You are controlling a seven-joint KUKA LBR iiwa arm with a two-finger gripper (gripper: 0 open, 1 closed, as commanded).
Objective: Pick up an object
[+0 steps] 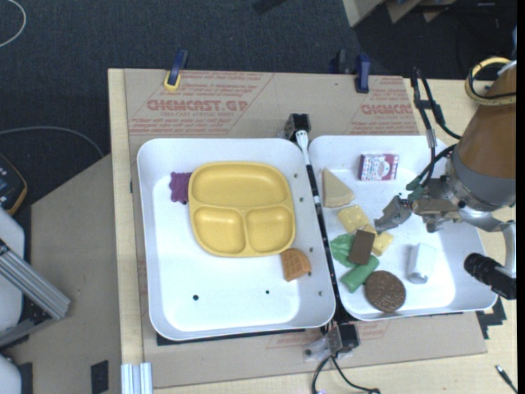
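Observation:
My gripper (410,218) hangs over the middle of the right bin (459,302), open, with nothing between its fingers. Just left of it lie pale yellow pieces (354,218), a brown block (362,247) and green pieces (354,271). A brown round disc (384,291) sits near the bin's front, and a small white and grey cylinder (418,263) lies below the gripper. At the back of this bin a pink and white box (378,167) lies beside a beige wedge (336,189).
The left bin (164,286) holds a yellow divided plate (243,207), a purple item (179,185) at the plate's left edge and an orange-brown chunk (296,263) by the right wall. Cables (426,113) run along the arm at the back right.

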